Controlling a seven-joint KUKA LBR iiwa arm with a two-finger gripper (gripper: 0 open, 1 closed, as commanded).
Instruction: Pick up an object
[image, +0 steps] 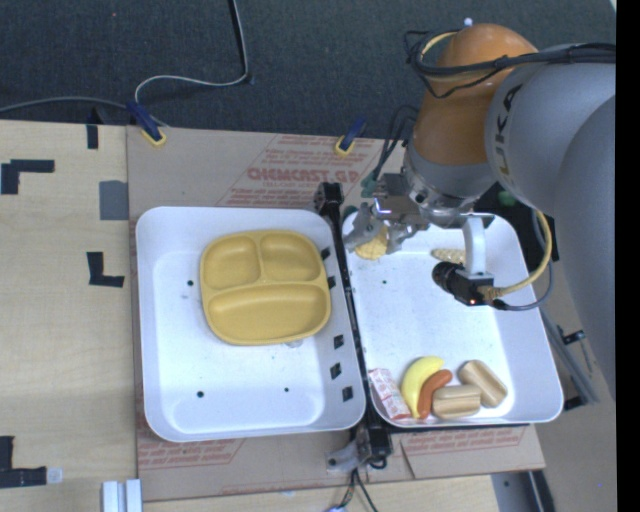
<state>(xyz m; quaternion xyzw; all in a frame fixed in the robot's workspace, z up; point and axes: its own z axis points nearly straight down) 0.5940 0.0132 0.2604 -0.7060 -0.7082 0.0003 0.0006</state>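
My gripper (385, 222) hangs low over the far left corner of the right bin (420, 320), below the orange wrist band. A small pale yellow piece (369, 248) lies right under it, partly covered by the gripper. I cannot see whether they touch. Another small yellowish piece (447, 257) lies to the right, beside a black part on the arm's cable. At the near edge of the right bin lie a yellow banana (420, 375), a red sausage (434, 391), two tan bread rolls (482, 381) and a white-and-red packet (388, 393).
The left bin (170, 380) holds a yellow divided plate (265, 285) in its far half. A black divider (342, 300) runs between the bins. The grey arm fills the upper right. Cardboard lies under both bins.
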